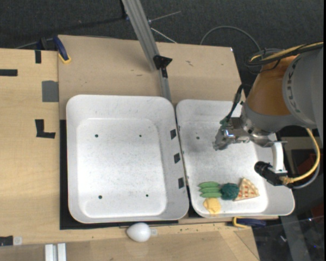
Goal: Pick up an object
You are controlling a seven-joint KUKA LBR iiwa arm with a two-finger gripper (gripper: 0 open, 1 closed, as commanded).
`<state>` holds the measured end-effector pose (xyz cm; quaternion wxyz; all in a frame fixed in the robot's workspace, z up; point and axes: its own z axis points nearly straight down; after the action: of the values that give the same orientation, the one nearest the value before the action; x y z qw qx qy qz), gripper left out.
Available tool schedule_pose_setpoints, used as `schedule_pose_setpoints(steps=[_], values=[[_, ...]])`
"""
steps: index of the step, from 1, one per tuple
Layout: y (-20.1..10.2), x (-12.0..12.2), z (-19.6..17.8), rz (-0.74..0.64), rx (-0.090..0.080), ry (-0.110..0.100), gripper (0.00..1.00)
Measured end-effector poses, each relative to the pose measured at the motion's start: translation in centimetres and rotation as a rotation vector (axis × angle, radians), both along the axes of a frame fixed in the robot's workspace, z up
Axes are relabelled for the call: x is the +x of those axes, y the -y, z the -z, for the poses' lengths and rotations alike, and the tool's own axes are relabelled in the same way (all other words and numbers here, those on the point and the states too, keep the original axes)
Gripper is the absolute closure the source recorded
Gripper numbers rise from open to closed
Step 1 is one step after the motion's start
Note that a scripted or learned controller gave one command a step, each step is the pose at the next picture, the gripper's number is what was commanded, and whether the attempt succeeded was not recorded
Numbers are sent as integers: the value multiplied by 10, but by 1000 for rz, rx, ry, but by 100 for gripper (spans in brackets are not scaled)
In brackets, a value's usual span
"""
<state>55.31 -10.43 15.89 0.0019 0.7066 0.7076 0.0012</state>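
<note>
My gripper [221, 141] hangs over the middle of the right bin [198, 118], above its bare floor. Along that bin's near edge lie several small toys in a cluster: a green pea pod [209, 188], a dark green broccoli piece [229, 190], a pizza slice [247, 190] and a yellow piece [212, 204]. The gripper stands well behind this cluster, apart from all of it. Nothing shows between the fingers.
The left bin [119, 156] sits beside the right one. A white egg-shaped object [138, 232] lies on the bench just in front of the left bin. A grey metal pole [144, 31] slants down toward the gap between the bins. Cables hang by the arm at right.
</note>
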Motion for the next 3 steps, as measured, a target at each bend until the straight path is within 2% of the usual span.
schedule_pose_setpoints(steps=[1,2,3], values=[[4,-2,-62,0,0,1,100],[4,-2,-57,0,0,-6,100],[-52,2,-55,-5,3,-6,100]])
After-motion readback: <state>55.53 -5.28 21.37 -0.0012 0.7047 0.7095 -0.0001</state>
